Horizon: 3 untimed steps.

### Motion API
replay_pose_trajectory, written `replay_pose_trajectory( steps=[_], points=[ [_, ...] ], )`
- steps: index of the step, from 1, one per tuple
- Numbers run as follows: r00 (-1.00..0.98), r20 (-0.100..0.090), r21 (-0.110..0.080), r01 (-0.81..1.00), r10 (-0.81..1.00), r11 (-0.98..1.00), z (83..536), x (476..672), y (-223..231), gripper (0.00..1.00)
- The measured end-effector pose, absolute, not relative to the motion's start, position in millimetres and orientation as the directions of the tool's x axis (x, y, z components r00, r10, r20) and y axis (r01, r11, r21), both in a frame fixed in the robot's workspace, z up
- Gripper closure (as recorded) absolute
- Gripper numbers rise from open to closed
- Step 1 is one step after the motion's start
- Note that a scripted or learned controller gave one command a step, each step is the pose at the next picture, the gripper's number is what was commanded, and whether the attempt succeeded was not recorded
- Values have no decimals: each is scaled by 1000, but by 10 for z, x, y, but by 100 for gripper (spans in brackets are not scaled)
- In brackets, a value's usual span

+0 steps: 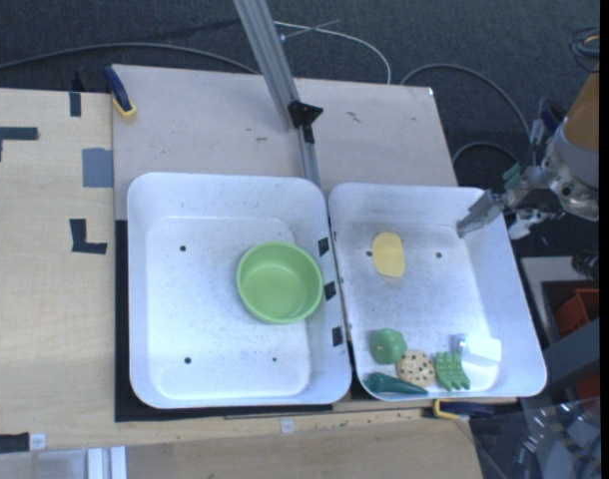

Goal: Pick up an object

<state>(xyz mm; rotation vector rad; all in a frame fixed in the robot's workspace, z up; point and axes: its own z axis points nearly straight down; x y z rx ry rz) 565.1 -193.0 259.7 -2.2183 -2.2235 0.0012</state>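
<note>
My gripper (494, 222) hovers over the upper right rim of the right bin (504, 267), open, with nothing between its fingers. A flat yellow piece (388, 253) lies in the upper middle of that bin, well left of the gripper. Along the bin's near edge sit a small green ball (388, 345), a speckled tan ball (415, 367), a green ridged toy (450, 370), a dark teal piece (394, 384) and a white block (481, 349). A light green bowl (279, 281) stands upright in the left bin (165, 267).
A slanted metal pole (270, 43) with a black clamp (304, 115) rises behind the seam between the two bins. Cables lie on the dark floor at the back. A yellow and blue clip (121, 93) sits at the bench's far left corner.
</note>
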Motion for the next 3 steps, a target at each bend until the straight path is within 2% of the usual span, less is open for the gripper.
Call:
replay_pose_trajectory(
  steps=[1, 3],
  points=[
    [-2, 0, -1, 1000, 1000, 2, 2597, 5651, -1929, 0],
    [-2, 2, -8, 1000, 1000, 2, 1482, 5566, -1751, 0]
  ],
)
